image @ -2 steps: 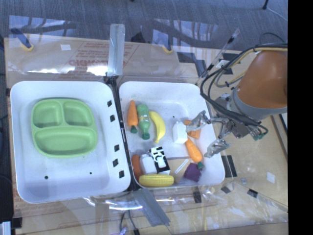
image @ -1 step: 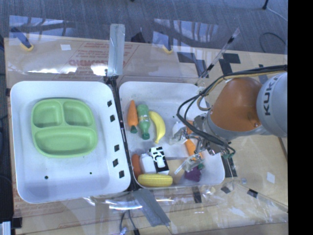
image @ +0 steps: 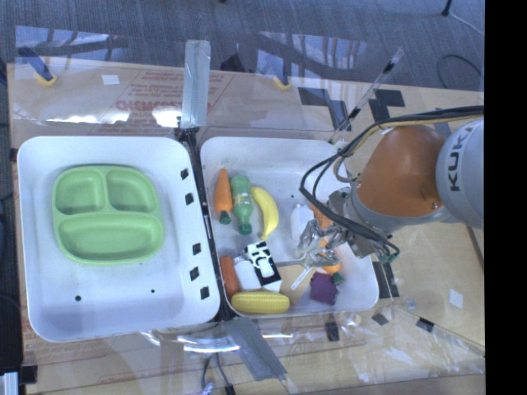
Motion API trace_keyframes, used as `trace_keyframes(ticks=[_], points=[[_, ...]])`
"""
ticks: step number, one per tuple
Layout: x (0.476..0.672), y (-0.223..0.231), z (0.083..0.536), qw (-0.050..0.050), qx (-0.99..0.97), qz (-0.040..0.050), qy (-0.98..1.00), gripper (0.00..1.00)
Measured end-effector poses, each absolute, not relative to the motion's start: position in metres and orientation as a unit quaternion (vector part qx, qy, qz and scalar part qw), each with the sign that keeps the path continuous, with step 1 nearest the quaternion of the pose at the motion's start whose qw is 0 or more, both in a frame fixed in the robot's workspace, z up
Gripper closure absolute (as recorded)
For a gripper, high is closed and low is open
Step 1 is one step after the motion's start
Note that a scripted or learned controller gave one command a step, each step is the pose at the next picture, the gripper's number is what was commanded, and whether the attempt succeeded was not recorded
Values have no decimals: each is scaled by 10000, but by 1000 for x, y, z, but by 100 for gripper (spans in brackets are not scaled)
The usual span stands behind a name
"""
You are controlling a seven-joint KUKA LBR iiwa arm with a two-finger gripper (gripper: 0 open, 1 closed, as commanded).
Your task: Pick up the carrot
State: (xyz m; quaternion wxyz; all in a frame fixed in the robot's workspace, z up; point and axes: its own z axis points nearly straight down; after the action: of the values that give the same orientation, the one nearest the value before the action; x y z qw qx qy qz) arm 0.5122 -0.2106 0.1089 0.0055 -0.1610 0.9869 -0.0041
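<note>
arm reaches into right bin (image: 288, 151) from the right, gripper (image: 317, 249) low over clutter near the purple toy (image: 324, 289), finger state can't tell, maybe touching something orange; carrot (image: 223, 194) lies at bin's left side just beside green bottle (image: 241, 204) and banana (image: 267, 211), green tray (image: 107, 214) in left bin (image: 49, 303)

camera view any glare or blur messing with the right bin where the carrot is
In the camera view, glare streaks the clear sheeting behind the bins and along the front edge; the right bin itself is evenly lit, the carrot reading clearly beside the green bottle; the gripper is a soft clutter of metal and cables, too unclear to judge.
</note>
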Motion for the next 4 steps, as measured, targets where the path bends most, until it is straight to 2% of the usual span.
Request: trace_keyframes(ticks=[1,2,3,4], points=[[490,-202,220,46,-946,-25,9955,100],[489,-201,217,15,-947,-7,9955,0],[507,-209,93,22,-1435,-9,9897,0],[509,-207,103,27,-1478,-8,9890,100]])
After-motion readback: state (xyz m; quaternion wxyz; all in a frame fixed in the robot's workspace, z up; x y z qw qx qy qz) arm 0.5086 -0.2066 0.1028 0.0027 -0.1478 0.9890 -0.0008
